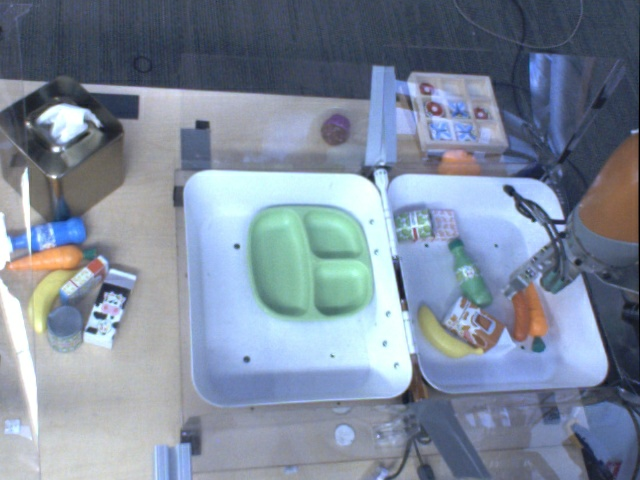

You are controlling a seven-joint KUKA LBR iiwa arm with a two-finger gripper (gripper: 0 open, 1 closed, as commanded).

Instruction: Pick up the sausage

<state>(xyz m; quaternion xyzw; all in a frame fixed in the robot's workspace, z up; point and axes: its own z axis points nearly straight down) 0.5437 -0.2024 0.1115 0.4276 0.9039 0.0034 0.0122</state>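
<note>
The sausage (521, 315), a short reddish-orange piece, lies near the right wall of the right bin (575, 368). An orange carrot (539, 313) with a green tip lies against its right side. My gripper (542, 272) hangs just above the upper ends of these two, low over the bin floor. The grey arm with its orange band (612, 203) reaches in from the right. I cannot make out whether anything is held.
The right bin also holds a green bottle (469, 274), a banana (443, 332), an orange snack packet (472, 324) and a green-pink box (424, 224). A green divided plate (310, 260) lies in the left bin. A black cable (530, 205) runs along the arm.
</note>
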